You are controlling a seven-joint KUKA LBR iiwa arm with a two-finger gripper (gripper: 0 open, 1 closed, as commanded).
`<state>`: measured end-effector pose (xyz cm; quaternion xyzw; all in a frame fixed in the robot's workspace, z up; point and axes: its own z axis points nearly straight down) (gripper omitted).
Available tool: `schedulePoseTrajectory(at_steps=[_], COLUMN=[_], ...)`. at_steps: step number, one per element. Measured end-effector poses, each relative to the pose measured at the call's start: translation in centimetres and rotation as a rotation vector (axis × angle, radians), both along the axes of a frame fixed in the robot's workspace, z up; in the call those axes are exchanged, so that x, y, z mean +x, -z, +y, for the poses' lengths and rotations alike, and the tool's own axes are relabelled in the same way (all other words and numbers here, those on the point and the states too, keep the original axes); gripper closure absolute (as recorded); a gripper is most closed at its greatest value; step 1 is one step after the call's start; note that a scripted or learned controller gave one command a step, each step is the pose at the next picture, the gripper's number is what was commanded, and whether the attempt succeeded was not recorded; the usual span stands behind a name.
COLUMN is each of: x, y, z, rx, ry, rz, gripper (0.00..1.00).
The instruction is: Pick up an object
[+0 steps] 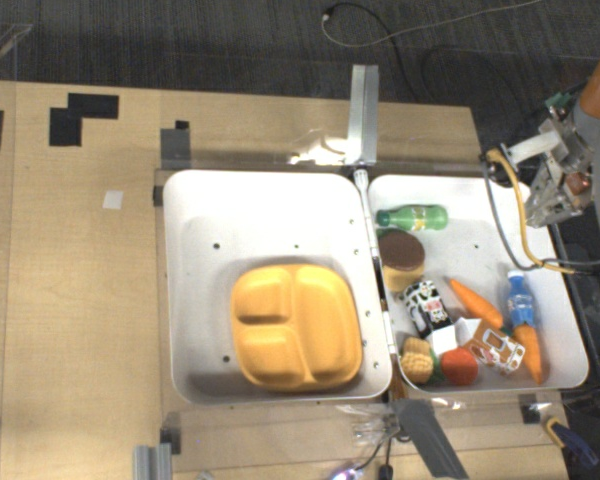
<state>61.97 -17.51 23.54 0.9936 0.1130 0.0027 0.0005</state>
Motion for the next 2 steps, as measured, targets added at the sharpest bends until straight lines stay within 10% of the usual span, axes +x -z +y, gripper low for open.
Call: schedulePoseTrajectory(at_steps=[2], x=[4.2], y=[-0.2], z=[-2.6], rx=[0.0], ry=[0.004], rz=[0.0], gripper=[1.0])
